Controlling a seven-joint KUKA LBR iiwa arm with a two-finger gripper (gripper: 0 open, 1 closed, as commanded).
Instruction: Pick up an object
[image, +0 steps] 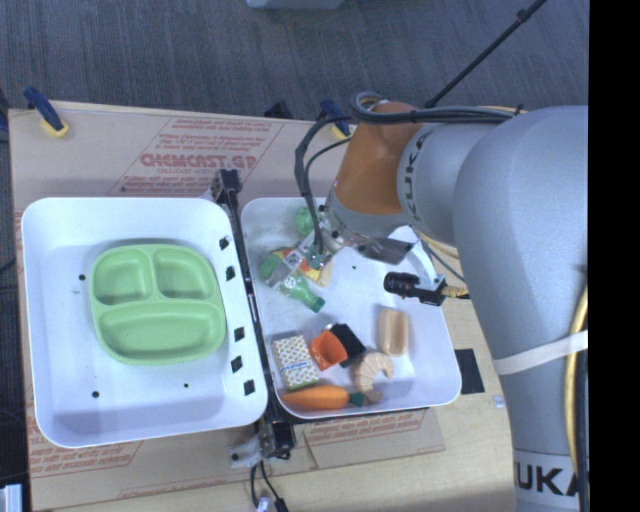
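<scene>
The right bin (430, 345) holds a pile of toy food. My gripper (318, 254) is down in its upper left part, over a cluster of green pieces: one green piece (303, 220) behind it, another (272, 265) to its left, and a green-ended packet (301, 291) just below. The wrist and its orange band (375, 175) hide what lies directly beneath. Toward the front lie a checkered box (293, 360), an orange and black piece (335, 347), a bun (393, 331), a croissant (370, 371) and a carrot (315, 398).
The left bin (50, 330) holds a green divided plate (157, 302). A black clamp strip (240, 290) runs between the bins. The big grey arm (520, 260) covers the bench's right side. Cables (310, 160) loop behind the wrist.
</scene>
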